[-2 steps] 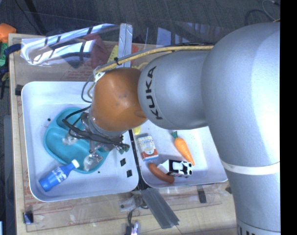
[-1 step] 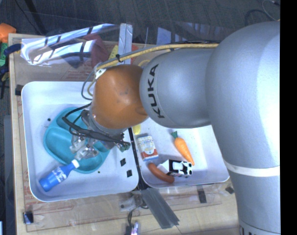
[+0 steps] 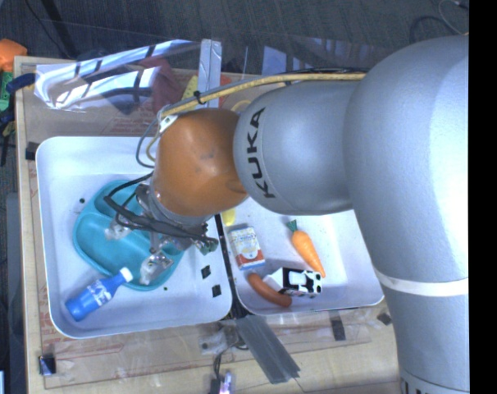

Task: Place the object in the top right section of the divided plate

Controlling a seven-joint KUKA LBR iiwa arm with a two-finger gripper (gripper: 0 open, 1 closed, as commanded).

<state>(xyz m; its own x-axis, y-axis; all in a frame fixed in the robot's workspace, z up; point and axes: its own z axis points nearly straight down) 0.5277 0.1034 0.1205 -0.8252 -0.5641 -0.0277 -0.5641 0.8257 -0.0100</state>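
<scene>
A teal divided plate (image 3: 97, 240) lies in the left bin (image 3: 56, 171), largely covered by the arm's orange wrist band and wrist. My gripper (image 3: 142, 249) hangs low over the plate's right side, its metal parts showing at the plate. A blue bottle with a white cap (image 3: 97, 294) lies on the bin floor just below the plate's lower edge, its cap end touching the rim. What sits on the plate under the wrist is hidden.
The right bin (image 3: 351, 294) holds a carrot (image 3: 306, 250), a small printed carton (image 3: 246, 249), a sausage (image 3: 267, 291) and a black-and-white cow toy (image 3: 302, 281). A clear plastic sheet (image 3: 109, 76) lies behind the left bin. The big grey arm covers the upper right.
</scene>
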